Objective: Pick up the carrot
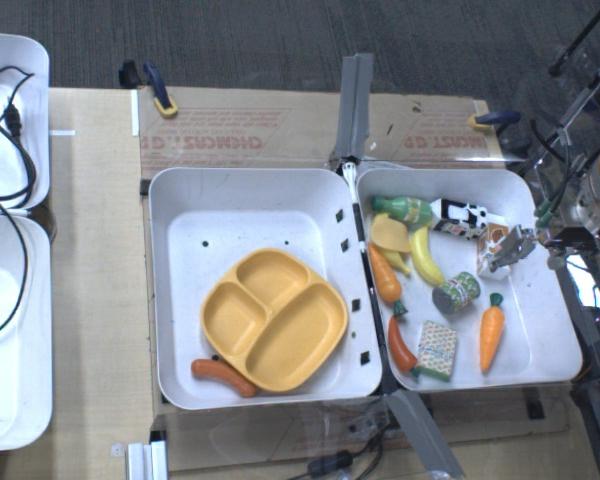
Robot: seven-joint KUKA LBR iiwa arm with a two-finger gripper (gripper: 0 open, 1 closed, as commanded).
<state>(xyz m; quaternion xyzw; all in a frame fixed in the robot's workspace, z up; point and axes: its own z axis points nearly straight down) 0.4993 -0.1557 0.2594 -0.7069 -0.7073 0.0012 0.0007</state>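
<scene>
1. The left white plastic bin [170,268] holds one yellow three-compartment plate [273,318]; one orange-brown sausage [223,376] touches the plate's 7 o'clock edge.
2. The right white plastic bin [555,313] holds two orange carrots: one green-topped carrot [491,334] at 4 o'clock, with open floor around it, and a second carrot [384,273] by the left wall.
3. One yellow banana [425,256], one red chilli [401,343], one small green-labelled can [457,292] and one patterned packet [437,348] crowd the middle.
4. The metal two-finger gripper [508,251] hangs at 2 o'clock with its fingers apart and nothing between them.
</scene>
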